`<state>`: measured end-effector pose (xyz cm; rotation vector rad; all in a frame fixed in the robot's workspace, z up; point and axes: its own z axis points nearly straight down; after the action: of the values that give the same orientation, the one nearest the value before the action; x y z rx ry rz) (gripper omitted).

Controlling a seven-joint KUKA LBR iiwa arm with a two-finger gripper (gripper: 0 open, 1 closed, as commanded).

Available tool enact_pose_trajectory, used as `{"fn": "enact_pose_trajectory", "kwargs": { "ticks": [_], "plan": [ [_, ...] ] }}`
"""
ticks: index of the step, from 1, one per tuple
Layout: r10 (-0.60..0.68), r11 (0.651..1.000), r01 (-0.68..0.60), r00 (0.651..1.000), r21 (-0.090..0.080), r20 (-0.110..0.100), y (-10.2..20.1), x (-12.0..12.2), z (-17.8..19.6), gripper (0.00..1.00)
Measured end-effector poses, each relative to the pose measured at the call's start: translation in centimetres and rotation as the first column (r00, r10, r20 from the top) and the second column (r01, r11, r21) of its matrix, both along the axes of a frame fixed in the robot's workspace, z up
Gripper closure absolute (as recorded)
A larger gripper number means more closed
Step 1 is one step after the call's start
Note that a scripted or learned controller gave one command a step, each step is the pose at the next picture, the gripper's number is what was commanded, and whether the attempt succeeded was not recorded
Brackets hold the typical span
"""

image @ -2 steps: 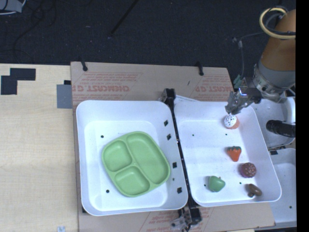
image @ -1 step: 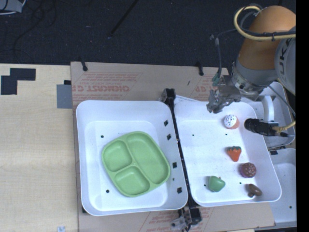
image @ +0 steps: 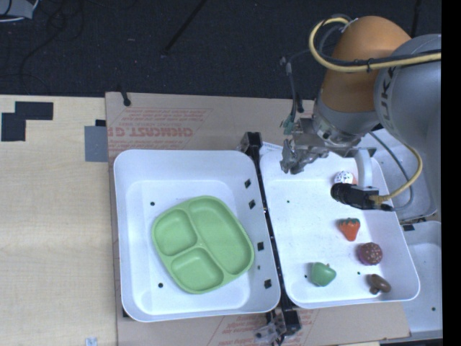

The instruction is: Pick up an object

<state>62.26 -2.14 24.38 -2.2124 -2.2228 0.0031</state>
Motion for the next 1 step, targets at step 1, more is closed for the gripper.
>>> {"fn": "enact_pose_trajectory", "kwargs": {
  "ticks": [1],
  "plan": [
    [-0.002,1.000,0.002,1.000,-0.002,0.001,4.75,-0.35,0.08,1.00]
  ]
}}
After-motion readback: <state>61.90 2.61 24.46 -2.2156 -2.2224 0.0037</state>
